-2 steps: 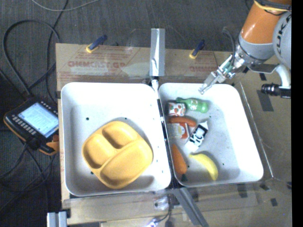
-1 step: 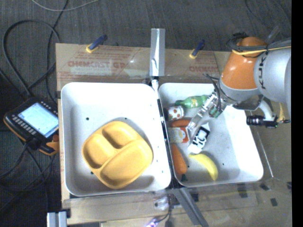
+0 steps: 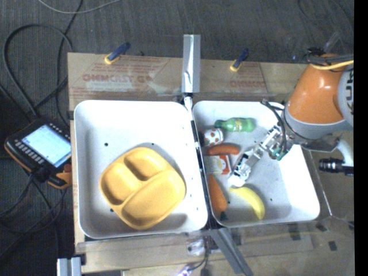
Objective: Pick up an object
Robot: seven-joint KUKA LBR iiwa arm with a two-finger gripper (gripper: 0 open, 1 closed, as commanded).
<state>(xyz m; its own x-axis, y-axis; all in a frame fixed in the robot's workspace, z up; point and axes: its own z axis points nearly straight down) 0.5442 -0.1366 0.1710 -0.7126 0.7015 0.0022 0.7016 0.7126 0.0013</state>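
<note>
My gripper (image 3: 239, 174) hangs low over the middle of the right bin (image 3: 299, 183), reaching down and left from the orange-banded wrist (image 3: 316, 102). Its tip sits just above the upper end of a yellow banana (image 3: 252, 201) and next to a small white and orange packet (image 3: 222, 164). Around it lie a red sausage (image 3: 222, 149), an orange carrot (image 3: 217, 194), a green bottle (image 3: 236, 124) and a small red and white cup (image 3: 213, 135). Nothing shows as lifted.
The left bin (image 3: 92, 125) holds a yellow divided plate (image 3: 142, 186). A metal post (image 3: 191, 62) stands at the back between the bins. Blue-handled clamps (image 3: 117, 52) sit on the back board. A teach pendant (image 3: 40, 148) lies left of the bench.
</note>
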